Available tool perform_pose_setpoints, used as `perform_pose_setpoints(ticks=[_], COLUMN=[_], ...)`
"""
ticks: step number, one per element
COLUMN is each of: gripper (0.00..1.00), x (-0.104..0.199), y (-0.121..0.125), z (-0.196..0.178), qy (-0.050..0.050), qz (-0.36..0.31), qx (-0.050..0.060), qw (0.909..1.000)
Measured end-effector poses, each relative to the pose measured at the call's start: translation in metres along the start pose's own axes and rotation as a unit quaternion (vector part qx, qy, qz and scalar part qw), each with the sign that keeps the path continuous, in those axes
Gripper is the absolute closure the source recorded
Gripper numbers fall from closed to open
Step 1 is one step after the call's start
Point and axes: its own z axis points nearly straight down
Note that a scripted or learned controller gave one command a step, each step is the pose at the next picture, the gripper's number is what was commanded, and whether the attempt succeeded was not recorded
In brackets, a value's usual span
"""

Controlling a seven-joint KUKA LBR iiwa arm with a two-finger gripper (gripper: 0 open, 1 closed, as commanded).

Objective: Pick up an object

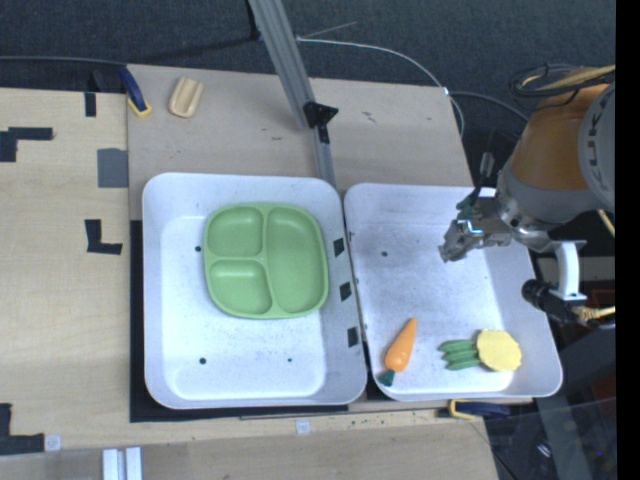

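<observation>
White plastic formed both shallow bins, set side by side at the centre of the frame on a pale wooden bench (pixel 60 268). The left bin (pixel 170 368) held a smooth, pale green divided plate (pixel 266 260) with three rounded compartments. The right bin (pixel 420 228) had a speckled floor. Along its lower edge lay a small orange carrot (pixel 401 344), tapered and tilted, and to its right a green bean-like piece (pixel 460 353) touching a lumpy yellow toy (pixel 498 350). The grey metal gripper (pixel 455 247) hung over the bin's upper right part, pointing down-left, well apart from the carrot below it. Whether its fingers were spread or closed could not be told. Nothing showed between them.
</observation>
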Motion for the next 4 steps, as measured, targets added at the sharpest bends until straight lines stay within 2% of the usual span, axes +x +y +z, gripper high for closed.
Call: perform_pose_setpoints(ticks=[1,2,4], gripper=[1.00,1.00,1.00], x=[0.000,0.059,0.155], y=[0.001,0.004,0.017], z=[-0.016,-0.022,-0.028], qy=[0.001,0.002,0.002], qz=[0.000,-0.003,-0.003], qx=[0.002,0.002,0.003], qw=[1.0000,1.0000,1.0000])
